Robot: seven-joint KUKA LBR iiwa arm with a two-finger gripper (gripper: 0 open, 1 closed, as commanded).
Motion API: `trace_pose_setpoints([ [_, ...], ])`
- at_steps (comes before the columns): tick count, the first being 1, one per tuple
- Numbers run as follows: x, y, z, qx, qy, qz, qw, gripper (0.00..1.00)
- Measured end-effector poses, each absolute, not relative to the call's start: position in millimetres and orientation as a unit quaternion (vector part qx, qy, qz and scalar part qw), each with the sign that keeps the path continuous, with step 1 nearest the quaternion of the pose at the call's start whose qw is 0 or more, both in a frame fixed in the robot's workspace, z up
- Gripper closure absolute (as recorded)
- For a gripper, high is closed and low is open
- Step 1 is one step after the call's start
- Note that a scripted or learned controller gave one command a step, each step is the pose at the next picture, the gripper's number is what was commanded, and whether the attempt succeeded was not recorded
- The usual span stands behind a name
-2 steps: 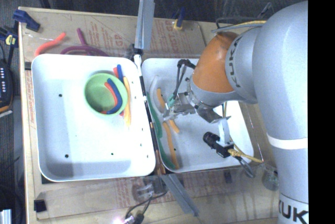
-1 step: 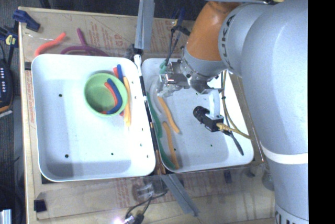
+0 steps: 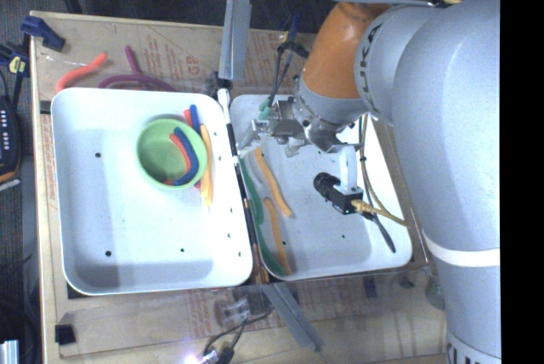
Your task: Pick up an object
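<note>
Your gripper [image 3: 270, 129] hovers at the right bin's [image 3: 387, 256] eleven o'clock corner, finger state I can't tell, nothing picked yet.

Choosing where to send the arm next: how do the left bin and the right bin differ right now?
The left bin is wider and holds a green bowl with coloured sticks; the right bin is narrower and holds loose orange and green sticks along its left side. The arm hangs over the right bin, not the left bin. Both are shallow and white.
</note>
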State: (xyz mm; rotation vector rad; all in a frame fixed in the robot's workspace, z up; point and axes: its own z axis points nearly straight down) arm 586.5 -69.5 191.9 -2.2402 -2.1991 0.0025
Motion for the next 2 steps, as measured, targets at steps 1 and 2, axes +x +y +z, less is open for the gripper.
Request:
trace_pose_setpoints([
  [1, 569.5, -92.6, 144.1, -0.74, -0.672, 0.0005, 0.001, 0.0],
  [2, 547.1, -153.0, 91.5, -0.716, -0.698, 0.0004, 0.001, 0.0],
])
